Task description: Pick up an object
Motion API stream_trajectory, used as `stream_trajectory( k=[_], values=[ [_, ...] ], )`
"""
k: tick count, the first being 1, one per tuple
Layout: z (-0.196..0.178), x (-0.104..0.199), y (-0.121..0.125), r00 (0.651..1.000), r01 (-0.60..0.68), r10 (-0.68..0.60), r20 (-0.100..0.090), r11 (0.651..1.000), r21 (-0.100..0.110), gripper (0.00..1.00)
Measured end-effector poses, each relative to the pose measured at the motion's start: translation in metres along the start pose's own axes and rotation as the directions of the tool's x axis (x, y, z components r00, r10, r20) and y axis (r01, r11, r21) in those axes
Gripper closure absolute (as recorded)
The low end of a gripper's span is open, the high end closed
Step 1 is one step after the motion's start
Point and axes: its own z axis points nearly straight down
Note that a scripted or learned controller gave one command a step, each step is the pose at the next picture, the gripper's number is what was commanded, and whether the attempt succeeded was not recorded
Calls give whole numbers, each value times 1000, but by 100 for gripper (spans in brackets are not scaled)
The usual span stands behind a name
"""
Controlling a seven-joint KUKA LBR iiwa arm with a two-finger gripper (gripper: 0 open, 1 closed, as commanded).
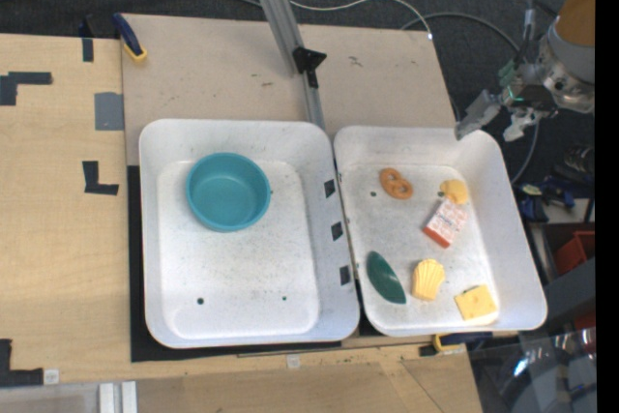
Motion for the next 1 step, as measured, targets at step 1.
stream_trajectory(
  k=[1],
  values=[
    [0, 0, 0, 1000, -1, 1, 0, 1000, 0, 0]
  ],
)
